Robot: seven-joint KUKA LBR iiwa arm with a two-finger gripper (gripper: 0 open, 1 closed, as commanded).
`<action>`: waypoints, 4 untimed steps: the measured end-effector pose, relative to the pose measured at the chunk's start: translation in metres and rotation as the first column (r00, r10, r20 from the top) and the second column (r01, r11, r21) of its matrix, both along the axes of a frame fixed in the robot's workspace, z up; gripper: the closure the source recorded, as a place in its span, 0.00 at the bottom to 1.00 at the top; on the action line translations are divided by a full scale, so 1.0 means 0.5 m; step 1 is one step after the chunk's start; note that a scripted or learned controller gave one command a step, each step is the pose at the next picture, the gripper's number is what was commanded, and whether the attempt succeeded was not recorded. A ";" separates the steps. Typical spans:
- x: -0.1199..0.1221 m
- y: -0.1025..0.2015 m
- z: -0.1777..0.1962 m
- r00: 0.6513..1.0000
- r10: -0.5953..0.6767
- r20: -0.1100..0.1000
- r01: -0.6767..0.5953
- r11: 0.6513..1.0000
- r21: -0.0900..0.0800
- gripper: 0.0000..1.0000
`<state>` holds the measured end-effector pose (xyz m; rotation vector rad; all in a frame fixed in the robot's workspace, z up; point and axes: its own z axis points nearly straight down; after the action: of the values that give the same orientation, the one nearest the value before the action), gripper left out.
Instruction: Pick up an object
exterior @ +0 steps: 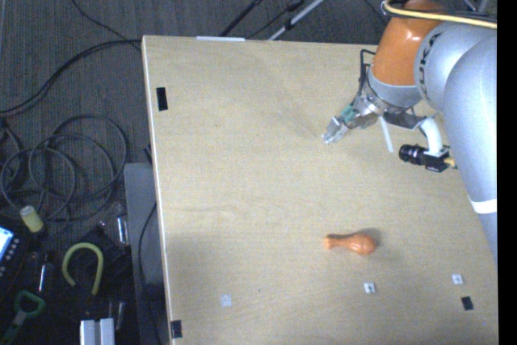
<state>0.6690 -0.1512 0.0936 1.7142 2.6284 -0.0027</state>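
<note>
Grey arm (472, 105), orange band (400, 52), small silvery claw (334, 132).

A pale tan worktop (242, 174) carries small black and white markers and an orange, pear-shaped object (352, 242). The grey arm (472, 93) wears an orange band (400, 52); its hand (335, 131) gleams silver with a green touch.

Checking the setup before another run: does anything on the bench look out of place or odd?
Nothing stands out. A small orange pear-shaped object lies on its side on the light wooden bench top, intact, apart from the end effector above it in the view.
</note>
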 end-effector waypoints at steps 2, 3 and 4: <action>-0.056 0.077 0.123 0.959 -0.283 -0.005 0.283 0.959 0.003 1.00; -0.056 0.077 0.123 0.959 -0.283 -0.005 0.283 0.959 0.003 0.00; -0.002 0.033 -0.007 0.999 -0.043 -0.003 0.043 0.999 0.001 0.00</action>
<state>0.6680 -0.1350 0.0899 1.7723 2.5925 -0.0042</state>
